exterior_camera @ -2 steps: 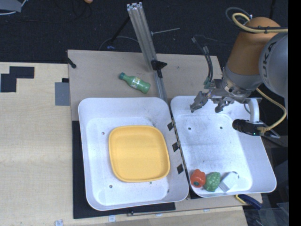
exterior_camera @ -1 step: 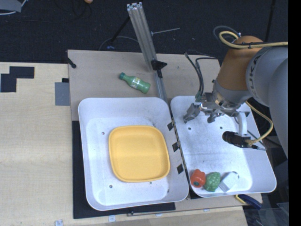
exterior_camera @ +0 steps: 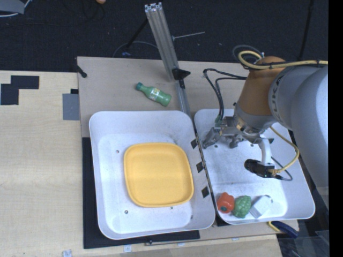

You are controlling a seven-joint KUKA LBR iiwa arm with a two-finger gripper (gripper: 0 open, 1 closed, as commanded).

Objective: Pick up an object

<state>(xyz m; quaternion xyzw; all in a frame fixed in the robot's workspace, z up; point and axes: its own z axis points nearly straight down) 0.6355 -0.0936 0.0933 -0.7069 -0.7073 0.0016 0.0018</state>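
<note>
so, landmark: right bin (exterior_camera: 300,197), the white bin nearer the arm; every place below is told against it.
jaws: the arm's jaws (exterior_camera: 231,138) hang over the far half of the right bin, close to its inner wall; whether they are released or clenched cannot be told from this slant, and nothing shows between them.
contact: cannot tell whether they touch the bin floor.
arm (exterior_camera: 292,98): grey with an orange band, reaching over the right bin's far side.
red object (exterior_camera: 225,202): lies in the right bin's near corner, on the inner side, well apart from the jaws.
green object (exterior_camera: 241,206): in the same near corner, touching the red one.
white block (exterior_camera: 259,208): just beside the green one, along the right bin's near wall.
left bin (exterior_camera: 102,143): alongside the right bin, carrying a yellow plate (exterior_camera: 158,174).
green bottle (exterior_camera: 154,93): on its side on the surface (exterior_camera: 107,84), beyond the left bin, away from the right bin.
</note>
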